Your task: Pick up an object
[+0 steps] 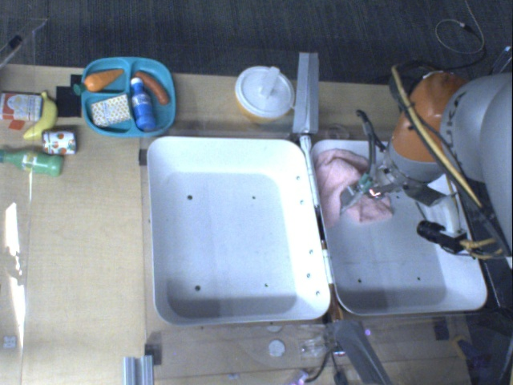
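At the far left of your wooden bench (80,239) you have a small cluster: a red and white carton (18,106), a yellow plastic banana (42,115), a small printed can lying on its side (58,142) and a green plastic bottle lying flat (34,162). Just beside them sits a teal divided plastic tray (164,95) that carries an orange toy carrot (104,79), a blue bottle (143,104) and other small pieces. Further along the back edge stands a white lidded cup with a yellow rim (264,93), close to the far rim of the bins.

Your left shallow white bin (232,231) offers a broad bare floor with all four walls unobstructed. A grey metal post (304,95) rises at the seam where the two bins meet.

In your right shallow white bin (401,271), a crumpled pink cloth (341,175) lies in the far left corner, pressed up near the wall shared with the left bin. The gripper (362,192) is down at the cloth's right side, over its folds, but you cannot tell how far its fingers are parted or whether any fabric lies between them. The near half of this bin is bare floor. The grey arm with its orange band (421,127) and black cables crowds the bin's far right edge.
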